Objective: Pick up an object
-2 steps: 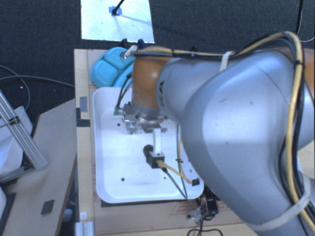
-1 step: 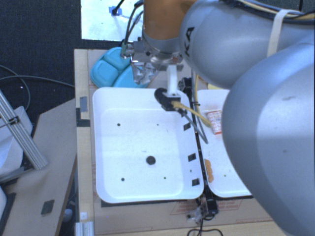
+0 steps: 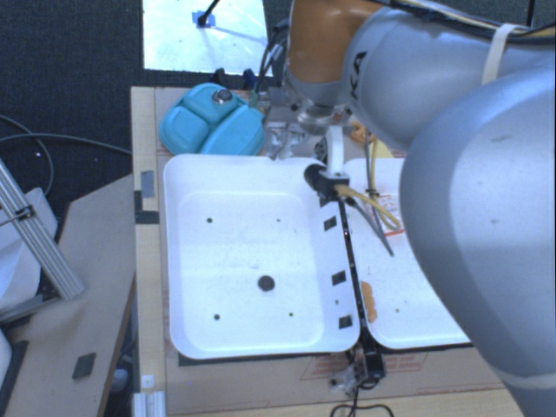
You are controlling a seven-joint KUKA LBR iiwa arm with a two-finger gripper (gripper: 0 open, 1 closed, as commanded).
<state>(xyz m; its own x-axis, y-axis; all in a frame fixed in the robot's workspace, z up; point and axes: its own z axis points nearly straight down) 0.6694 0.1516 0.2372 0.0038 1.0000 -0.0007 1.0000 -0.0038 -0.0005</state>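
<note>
The hand [image 3: 300,133] is seen above the far rim of the left bin [image 3: 200,320], beside a blue object [image 3: 211,120]; its grip cannot be told.

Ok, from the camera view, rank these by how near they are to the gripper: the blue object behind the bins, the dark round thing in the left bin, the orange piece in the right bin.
From the gripper outward:
1. Blue object, just to its left, behind the left bin.
2. Dark round thing, on the left bin's floor.
3. Orange piece, low in the right bin, beside the divider.
</note>
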